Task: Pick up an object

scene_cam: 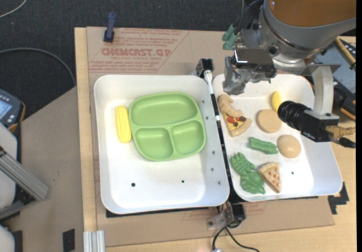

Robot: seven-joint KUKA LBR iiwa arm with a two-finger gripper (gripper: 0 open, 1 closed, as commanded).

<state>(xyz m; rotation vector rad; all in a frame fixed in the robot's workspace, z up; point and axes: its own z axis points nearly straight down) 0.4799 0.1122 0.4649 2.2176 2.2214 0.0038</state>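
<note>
My gripper point(233, 85) hangs over the back left corner of the right bin point(322, 188), just behind the pizza slice point(233, 117) with a pale crust end. Nothing shows between its fingers. In the same bin lie a round tan cookie point(269, 120), a small yellow piece point(275, 99), a tan bun point(289, 146), a green bean pod point(262, 145), a green leafy piece point(246, 171) and a second pizza wedge point(271, 176).
The left bin point(113, 183) holds a green divided plate point(167, 126) and a yellow corn cob point(122, 123) to its left. A black cylindrical fixture point(302, 118) sits over the right bin's right side. A metal divider point(216, 132) separates the bins.
</note>
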